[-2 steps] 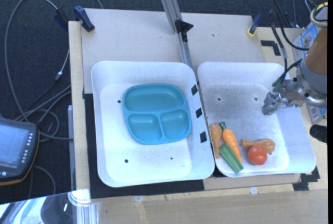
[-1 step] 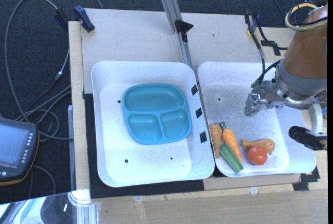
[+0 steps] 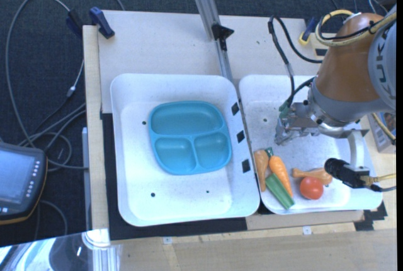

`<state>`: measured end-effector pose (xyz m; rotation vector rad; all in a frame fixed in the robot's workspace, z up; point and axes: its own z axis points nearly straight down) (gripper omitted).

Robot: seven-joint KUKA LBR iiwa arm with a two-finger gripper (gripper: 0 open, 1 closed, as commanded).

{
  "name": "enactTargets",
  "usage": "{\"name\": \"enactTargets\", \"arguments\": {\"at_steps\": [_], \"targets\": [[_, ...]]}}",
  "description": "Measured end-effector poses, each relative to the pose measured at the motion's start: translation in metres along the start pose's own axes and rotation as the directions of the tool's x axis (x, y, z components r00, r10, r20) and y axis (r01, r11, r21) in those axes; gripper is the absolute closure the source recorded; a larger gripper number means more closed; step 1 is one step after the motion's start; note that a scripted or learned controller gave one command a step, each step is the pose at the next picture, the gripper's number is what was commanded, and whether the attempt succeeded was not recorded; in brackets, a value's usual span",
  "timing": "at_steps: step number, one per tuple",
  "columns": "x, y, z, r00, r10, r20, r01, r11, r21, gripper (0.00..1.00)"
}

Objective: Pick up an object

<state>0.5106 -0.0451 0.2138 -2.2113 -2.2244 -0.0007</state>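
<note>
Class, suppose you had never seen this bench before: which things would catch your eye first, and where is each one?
First, the blue divided plate in the middle of the left bin. Next, the bright toy food along the near edge of the right bin: carrots, a green vegetable and a red tomato. Above them the pincer hangs on the grey-and-orange arm.

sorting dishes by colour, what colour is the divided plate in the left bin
Light blue divided plate, clearest in the camera view.

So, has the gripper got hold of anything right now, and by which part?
Nothing is held. The gripper hangs over a bare patch of the right bin, with the carrots and tomato lying apart from it, nearer the front rim.
</note>
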Motion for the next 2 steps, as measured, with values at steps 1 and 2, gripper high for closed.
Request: {"name": "enactTargets", "arguments": {"at_steps": [1, 2], "targets": [[0.063, -0.013, -0.007, 1.000, -0.002, -0.001, 0.002, 1.000, 0.000, 1.00], [0.121, -0.023, -0.022, 1.000, -0.003, 0.000, 0.003, 1.000, -0.005, 1.00]]}}
